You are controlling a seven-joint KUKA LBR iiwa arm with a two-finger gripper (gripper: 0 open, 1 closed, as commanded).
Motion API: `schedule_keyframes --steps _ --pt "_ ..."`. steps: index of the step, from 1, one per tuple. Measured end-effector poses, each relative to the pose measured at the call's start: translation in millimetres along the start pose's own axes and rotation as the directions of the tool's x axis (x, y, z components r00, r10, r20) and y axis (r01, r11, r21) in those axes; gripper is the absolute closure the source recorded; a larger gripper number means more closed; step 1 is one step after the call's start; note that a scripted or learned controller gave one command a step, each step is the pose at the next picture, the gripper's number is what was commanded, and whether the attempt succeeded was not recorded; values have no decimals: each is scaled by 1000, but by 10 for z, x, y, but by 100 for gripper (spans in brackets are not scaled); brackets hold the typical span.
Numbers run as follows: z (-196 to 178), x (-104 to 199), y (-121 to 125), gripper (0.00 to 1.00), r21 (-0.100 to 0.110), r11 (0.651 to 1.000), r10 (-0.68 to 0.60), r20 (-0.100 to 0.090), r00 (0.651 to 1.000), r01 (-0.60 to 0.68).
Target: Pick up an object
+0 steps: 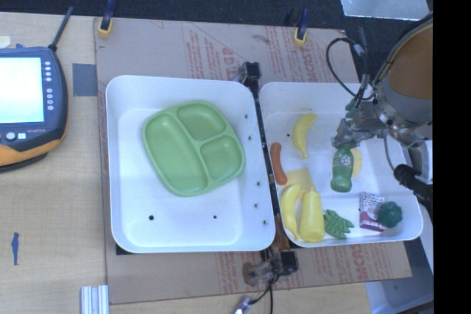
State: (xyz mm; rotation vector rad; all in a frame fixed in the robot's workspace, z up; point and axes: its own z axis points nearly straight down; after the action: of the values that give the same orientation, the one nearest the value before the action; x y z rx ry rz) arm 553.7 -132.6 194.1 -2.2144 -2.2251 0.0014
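Note:
My gripper (352,132) hangs over the upper right part of the right bin (324,88). Directly below it stands a green bottle (342,170), its top right at the gripper's lower end; whether they touch is unclear. A small yellow piece (358,162) peeks out from behind the bottle. Left of the gripper lies a yellow banana (303,132).
The right bin also holds an orange-red sausage (278,163), a yellow bottle (311,215), a second banana (291,205), a small green toy (338,223), a red-and-white packet (370,211) and a green broccoli (390,215). A green divided plate (193,147) lies in the left bin (132,224). A tablet (26,103) sits far left.

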Motion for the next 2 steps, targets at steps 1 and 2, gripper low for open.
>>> schedule_keyframes --steps 1,2 --pt "-258 801 266 100 1 1000 1 -1 1000 -1" --pt "-407 1153 77 100 3 1000 0 -1 1000 0"
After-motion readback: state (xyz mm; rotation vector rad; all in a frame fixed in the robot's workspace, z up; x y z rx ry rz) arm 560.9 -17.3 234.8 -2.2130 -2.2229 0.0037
